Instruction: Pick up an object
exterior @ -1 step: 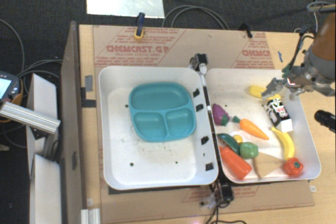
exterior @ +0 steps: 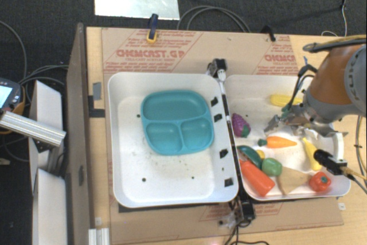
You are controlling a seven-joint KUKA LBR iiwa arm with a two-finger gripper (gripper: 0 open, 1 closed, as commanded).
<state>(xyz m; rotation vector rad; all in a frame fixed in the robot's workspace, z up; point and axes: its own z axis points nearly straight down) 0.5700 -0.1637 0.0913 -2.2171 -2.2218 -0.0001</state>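
The right bin (exterior: pixel 252 94) holds several toy foods. Among them are an orange carrot (exterior: pixel 281 142), a purple eggplant (exterior: pixel 239 124), a yellow piece (exterior: pixel 281 101) near the back and a green lime (exterior: pixel 272 167). Along the front lie a long red-orange piece (exterior: pixel 256 177), a tan wedge (exterior: pixel 291 179) and a red tomato (exterior: pixel 320 181). My gripper (exterior: pixel 287 121) hangs low over the right bin's middle, just above the carrot and right of the eggplant. The grey wrist with its orange band (exterior: pixel 338 74) hides the bin's right side.
In the left bin (exterior: pixel 126 140) lies a teal divided plate (exterior: pixel 176 122). A black-clipped divider (exterior: pixel 225 123) separates the two bins. A yellow banana-like piece (exterior: pixel 310 150) and a dark green item (exterior: pixel 249 153) lie near the carrot. Cables run behind the cardboard-covered bench.
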